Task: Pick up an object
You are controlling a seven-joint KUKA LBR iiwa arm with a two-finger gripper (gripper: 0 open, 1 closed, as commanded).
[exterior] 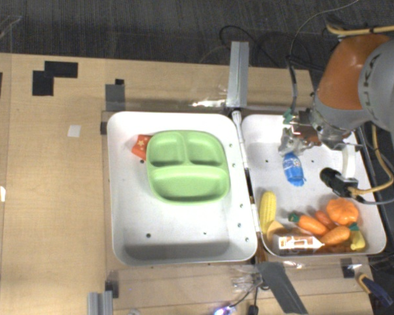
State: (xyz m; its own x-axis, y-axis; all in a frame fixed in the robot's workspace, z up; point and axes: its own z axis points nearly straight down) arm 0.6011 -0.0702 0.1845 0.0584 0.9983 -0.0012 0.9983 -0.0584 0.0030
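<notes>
Metal-grey, the tool (294, 143) hung over the far part of the right bin (266, 128), its tip just above a small blue bottle (293, 170) lying on the bin floor. Whether the tool was apart or together could not be told; nothing showed clamped in it. The bottle lay well apart from the corn cob (267, 208) and the orange toys (328, 225) heaped in the near corner. For a sound grasp, the tool should probably descend centred across the bottle's narrow width. The left bin (128, 235) carried a green divided plate (186, 165).
</notes>
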